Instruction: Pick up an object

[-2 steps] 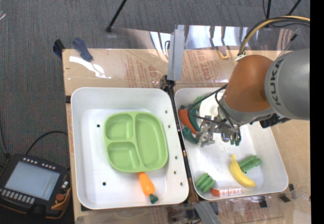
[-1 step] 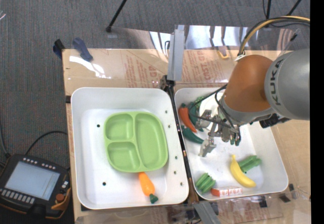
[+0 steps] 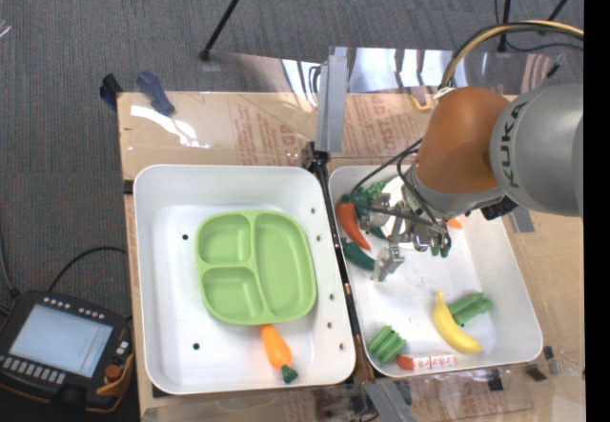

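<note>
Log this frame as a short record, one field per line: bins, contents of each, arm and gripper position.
left bin: green divided plate in the middle; toy carrot by the plate's near edge
right bin: yellow banana touching a green vegetable; second green vegetable near the front; red and green pieces along the left wall
arm: reaches in from the right over the right bin
gripper: low over the right bin's floor, left of centre, nothing visibly between its fingers
</note>
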{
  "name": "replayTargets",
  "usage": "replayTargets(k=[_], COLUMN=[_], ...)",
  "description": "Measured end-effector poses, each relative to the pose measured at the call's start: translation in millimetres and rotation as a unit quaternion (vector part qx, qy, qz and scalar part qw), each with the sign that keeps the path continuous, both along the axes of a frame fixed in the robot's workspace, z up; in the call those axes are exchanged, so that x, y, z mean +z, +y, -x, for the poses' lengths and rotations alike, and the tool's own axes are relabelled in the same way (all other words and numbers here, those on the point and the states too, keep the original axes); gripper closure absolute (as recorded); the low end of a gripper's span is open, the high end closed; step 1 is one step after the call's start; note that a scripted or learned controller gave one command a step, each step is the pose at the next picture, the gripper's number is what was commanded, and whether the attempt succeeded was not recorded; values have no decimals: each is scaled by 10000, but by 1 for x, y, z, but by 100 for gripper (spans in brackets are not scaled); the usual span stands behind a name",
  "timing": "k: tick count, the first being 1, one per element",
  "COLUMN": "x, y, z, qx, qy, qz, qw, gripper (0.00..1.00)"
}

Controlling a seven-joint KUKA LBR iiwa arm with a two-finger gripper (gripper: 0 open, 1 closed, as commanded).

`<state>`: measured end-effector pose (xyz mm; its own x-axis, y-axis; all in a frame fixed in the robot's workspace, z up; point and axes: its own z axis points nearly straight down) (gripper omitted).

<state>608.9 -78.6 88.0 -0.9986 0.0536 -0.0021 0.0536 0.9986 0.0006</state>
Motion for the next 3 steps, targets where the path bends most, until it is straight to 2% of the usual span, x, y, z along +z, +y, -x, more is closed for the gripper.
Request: replayTargets(k=[1, 2, 3], x=[-1, 0, 0], y=[-63, -10, -2], z=[48, 15, 6], qx=[-846, -1469, -1645], qy=[19, 6, 12], qz=[-2, -8, -4], qw=[9964, 9891, 9864], gripper=[0, 0, 0])
